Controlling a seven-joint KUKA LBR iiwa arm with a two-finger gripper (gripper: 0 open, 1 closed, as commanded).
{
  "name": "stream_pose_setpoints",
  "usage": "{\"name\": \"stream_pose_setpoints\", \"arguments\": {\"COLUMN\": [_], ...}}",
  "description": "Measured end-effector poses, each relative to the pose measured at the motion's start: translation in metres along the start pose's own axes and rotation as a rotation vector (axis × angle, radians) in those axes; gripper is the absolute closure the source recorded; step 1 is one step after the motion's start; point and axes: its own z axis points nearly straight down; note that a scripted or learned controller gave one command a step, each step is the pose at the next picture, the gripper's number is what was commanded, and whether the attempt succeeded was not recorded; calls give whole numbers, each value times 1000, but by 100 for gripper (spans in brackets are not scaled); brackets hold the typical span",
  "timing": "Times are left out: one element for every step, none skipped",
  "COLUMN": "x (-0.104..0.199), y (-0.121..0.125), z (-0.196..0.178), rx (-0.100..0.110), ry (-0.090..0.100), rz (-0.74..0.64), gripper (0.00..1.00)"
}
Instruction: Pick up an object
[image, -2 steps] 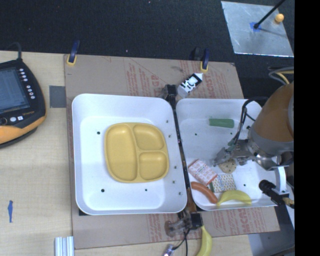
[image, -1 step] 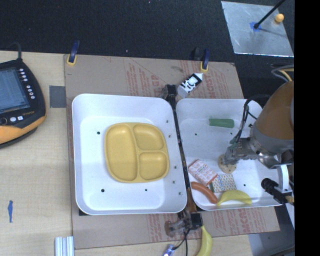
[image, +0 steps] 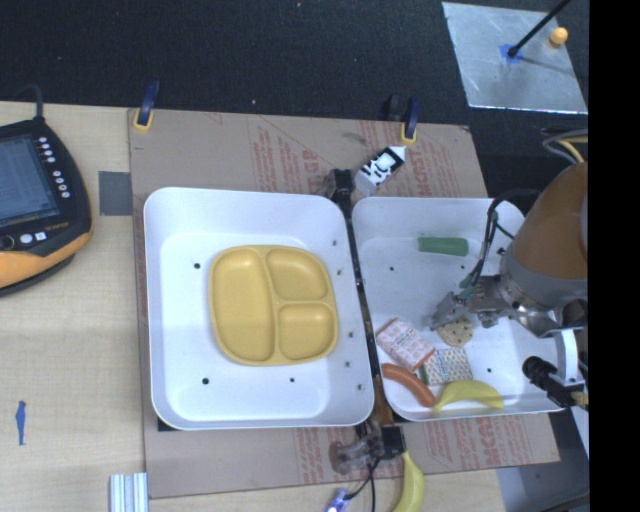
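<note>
Down in the right bin (image: 400, 225), the pincer (image: 455, 312) hangs low just above a small tan cracker-like piece (image: 455, 331); whether its tips are apart or together I cannot tell. Nearby lie a pink packet (image: 404, 343), sausage (image: 408, 384), banana (image: 468, 396) and green block (image: 442, 245)

teach pendant (image: 35, 205) far left | blue clamps (image: 146, 104) on cardboard sheet (image: 250, 150)
</note>
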Motion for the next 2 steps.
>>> {"name": "stream_pose_setpoints", "arguments": {"x": [0,-42], "y": [31,129], "z": [21,20], "rx": [-2,-3], "ry": [3,4], "rz": [9,12], "gripper": [0,0]}}
